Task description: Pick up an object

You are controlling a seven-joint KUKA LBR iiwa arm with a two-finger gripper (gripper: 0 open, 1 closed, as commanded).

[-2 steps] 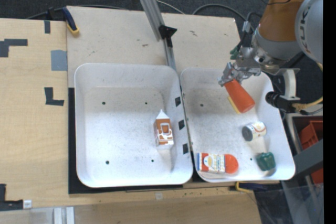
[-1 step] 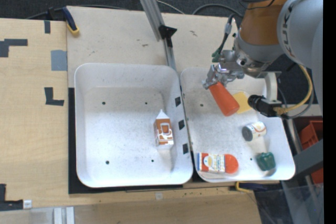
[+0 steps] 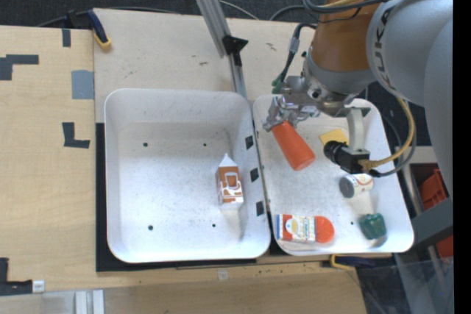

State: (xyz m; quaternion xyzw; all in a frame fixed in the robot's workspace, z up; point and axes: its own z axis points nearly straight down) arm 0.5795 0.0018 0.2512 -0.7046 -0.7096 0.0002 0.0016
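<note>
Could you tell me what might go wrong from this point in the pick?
The gripper sits at the upper end of the orange cylinder, which hangs tilted; held so near its end, it may swing or slip out. It is also close to the wall between the two bins, so a sideways move might knock it against that rim. If it drops, it could land on the yellow object or the red and white packet.

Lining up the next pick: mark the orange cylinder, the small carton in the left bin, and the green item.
orange cylinder (image 3: 294, 146): camera view, mid-body.
small carton (image 3: 229, 184): camera view, front face.
green item (image 3: 372, 226): camera view, top.
</note>
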